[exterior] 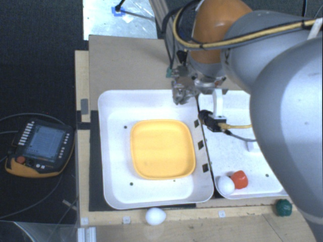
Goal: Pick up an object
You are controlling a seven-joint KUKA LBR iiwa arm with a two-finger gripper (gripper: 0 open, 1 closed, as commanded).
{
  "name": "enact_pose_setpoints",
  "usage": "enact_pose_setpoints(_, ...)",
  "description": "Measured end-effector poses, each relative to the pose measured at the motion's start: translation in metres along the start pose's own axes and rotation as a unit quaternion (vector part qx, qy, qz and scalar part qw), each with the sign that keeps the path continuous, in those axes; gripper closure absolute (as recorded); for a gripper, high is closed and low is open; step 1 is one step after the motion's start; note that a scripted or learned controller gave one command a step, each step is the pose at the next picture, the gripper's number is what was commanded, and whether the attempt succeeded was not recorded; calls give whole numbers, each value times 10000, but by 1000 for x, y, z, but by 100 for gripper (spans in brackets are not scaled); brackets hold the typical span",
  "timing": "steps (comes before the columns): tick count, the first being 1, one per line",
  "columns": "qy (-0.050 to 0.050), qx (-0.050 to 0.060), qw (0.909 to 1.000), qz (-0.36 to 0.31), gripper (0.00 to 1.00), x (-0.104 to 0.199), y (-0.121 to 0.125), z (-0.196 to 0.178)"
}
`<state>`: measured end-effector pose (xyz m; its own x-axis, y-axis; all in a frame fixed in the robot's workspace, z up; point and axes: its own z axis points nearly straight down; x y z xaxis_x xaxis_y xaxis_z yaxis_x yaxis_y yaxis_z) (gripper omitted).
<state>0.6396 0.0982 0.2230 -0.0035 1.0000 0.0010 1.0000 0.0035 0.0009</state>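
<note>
The arm reaches in from the right and carries its pincer [180, 96] low over the far edge of the left bin [112, 135], close to the divider between the two bins. From this angle the tip is small and dark, so I cannot tell how it is set or whether anything is in it; nothing is visibly gripped.

A yellow plate [162, 148] lies flat in the middle of the left bin, well apart from the pincer. Its broad, shallow shape would likely be awkward to pinch except at the rim. In the right bin [262, 183], a white ball [225, 185] and an orange piece [239, 179] sit touching in the near corner, probably where they rolled to rest against the wall.

A white egg-shaped thing [155, 216] and a green ball [283, 207] rest on the desk [126, 59] outside the bins, out of play. A handheld controller [40, 149] lies off to the left.

No brand, label or readable writing can be made out anywhere.
</note>
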Motion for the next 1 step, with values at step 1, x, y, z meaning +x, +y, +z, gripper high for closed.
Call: enact_pose_setpoints(1,-6,0,10000,13,0,-2,0,0)
